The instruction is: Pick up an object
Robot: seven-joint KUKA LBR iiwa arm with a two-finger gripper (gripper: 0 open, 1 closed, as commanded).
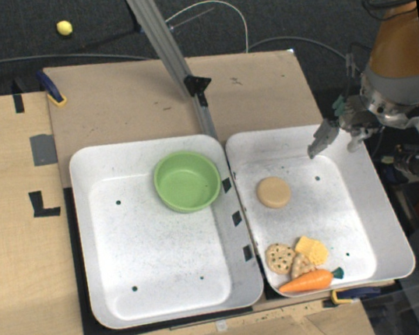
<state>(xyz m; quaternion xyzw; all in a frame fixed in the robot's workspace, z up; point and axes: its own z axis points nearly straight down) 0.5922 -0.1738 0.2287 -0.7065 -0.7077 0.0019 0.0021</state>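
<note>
The hand (336, 135) hangs over the far right corner of the right bin (372, 200), its two fingers spread wide with nothing between them, so no grasp has begun. The arm (400, 53) leans in from the right, wrist tilted down toward the bin floor. Nearest the hand, down and to its left, lies a round tan cookie (274, 192), alone on open floor and likely the easiest pick. Farther below, a cracker (280, 257), cheese wedge (312, 250) and carrot (309, 281) crowd the near wall. A green bowl (187, 180) sits well left, in the left bin (103, 243).
</note>
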